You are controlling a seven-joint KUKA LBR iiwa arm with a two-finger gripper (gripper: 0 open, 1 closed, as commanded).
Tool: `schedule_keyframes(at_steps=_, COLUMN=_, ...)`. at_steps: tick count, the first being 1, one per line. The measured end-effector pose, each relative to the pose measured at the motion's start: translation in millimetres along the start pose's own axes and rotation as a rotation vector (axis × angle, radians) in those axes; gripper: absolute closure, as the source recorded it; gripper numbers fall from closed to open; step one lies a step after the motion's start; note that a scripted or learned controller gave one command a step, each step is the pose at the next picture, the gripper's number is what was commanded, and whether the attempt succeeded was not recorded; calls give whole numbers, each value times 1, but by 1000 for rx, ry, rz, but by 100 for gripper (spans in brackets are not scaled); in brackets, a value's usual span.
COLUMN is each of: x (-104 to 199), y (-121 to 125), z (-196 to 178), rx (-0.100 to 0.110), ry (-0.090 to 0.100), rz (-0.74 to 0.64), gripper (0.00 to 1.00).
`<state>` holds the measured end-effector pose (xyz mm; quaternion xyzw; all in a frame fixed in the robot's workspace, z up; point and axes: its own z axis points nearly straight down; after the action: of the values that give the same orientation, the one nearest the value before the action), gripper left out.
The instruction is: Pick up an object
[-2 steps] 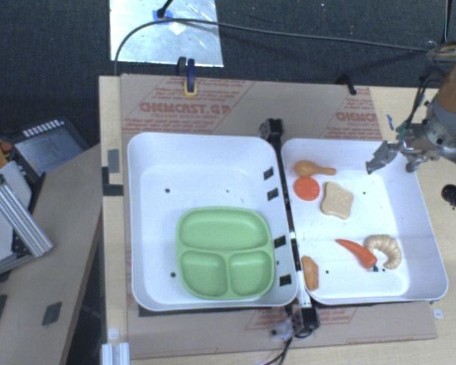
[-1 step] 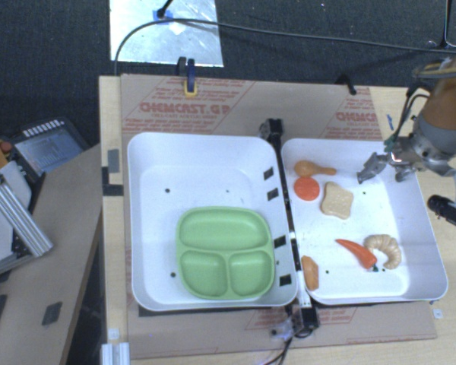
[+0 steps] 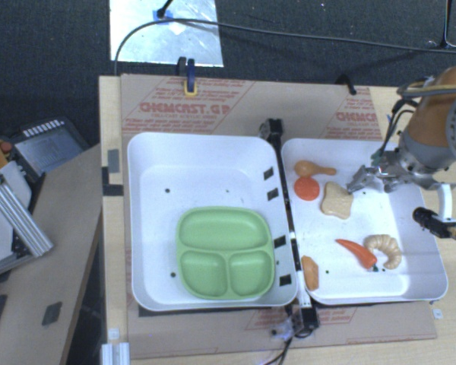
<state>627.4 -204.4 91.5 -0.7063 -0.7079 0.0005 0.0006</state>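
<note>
Nothing is lifted yet. The gripper (image 3: 362,179) hovers just right of the beige bread-shaped toy (image 3: 337,202), which lies in the right bin (image 3: 422,284); I cannot tell how the gripper is set. Descent, grasp and lift remain.

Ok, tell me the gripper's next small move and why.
Probably lower a little toward the beige toast piece. The gripper hangs just above and right of it in the right bin, with nothing between its fingers, so that piece looks like the nearest pick.
</note>
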Motion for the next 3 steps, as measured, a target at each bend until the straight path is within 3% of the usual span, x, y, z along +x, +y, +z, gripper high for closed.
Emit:
schedule_keyframes(at_steps=1, x=0, y=2, z=-15, rx=-7, ry=-2, rz=-2, gripper=100)
schedule_keyframes(at_steps=3, x=2, y=5, z=-135, rx=-10, ry=-3, rz=-3, gripper=100)
